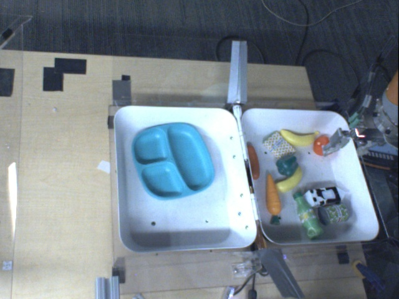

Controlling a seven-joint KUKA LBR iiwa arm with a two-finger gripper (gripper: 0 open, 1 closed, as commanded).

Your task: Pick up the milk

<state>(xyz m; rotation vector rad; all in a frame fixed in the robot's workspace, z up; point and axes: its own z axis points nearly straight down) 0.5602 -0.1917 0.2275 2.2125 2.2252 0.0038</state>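
Looking down at a slant, the camera view shows two shallow white bins side by side on a pale wooden bench. The left bin (181,232) carries a blue three-compartment plastic plate (173,159), apparently set apart as a clear surface. The right bin (365,195) collects the small toy foods, loosely scattered as if for picking: two yellow bananas (298,137), an orange carrot (273,194), a red sausage (252,159), a green bottle (307,215) and a dark round can (335,214). The milk, a small black-and-white cow-patterned carton (325,196), lies on its side near the bin's lower right, touching the bottle and just above the can. The two-finger metal gripper (340,139) hangs at the bin's upper right edge, beside a small orange-red ball (320,145), well apart from the milk; whether it is released or clenched cannot be told.
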